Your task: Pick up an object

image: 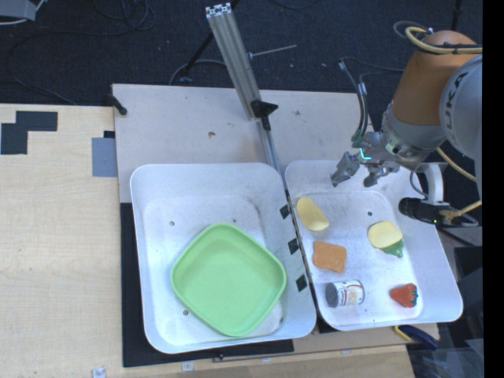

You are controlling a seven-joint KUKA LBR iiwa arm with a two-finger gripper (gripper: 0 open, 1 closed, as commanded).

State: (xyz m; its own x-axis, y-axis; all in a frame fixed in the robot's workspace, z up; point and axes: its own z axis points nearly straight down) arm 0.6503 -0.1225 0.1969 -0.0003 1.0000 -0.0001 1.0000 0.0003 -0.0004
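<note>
Now | gripper (358, 172) hung over right bin's (441, 305) far edge, fingers spread, nothing pinched | yellow piece (312, 213), orange block (329, 256), small can (345, 294) left loose for picking.

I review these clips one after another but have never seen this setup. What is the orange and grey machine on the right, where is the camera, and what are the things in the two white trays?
It is a robot arm, grey with an orange band, ending in a two-finger end effector with spread, empty fingers above the far edge of the right shallow white bin. One fixed camera looks down at a slant. That bin holds a pale yellow oval piece, an orange square block, a yellow round piece with a green edge, a small dark can with a white label lying on its side and a small red piece. The left shallow white bin holds a light green square plastic plate.
</note>
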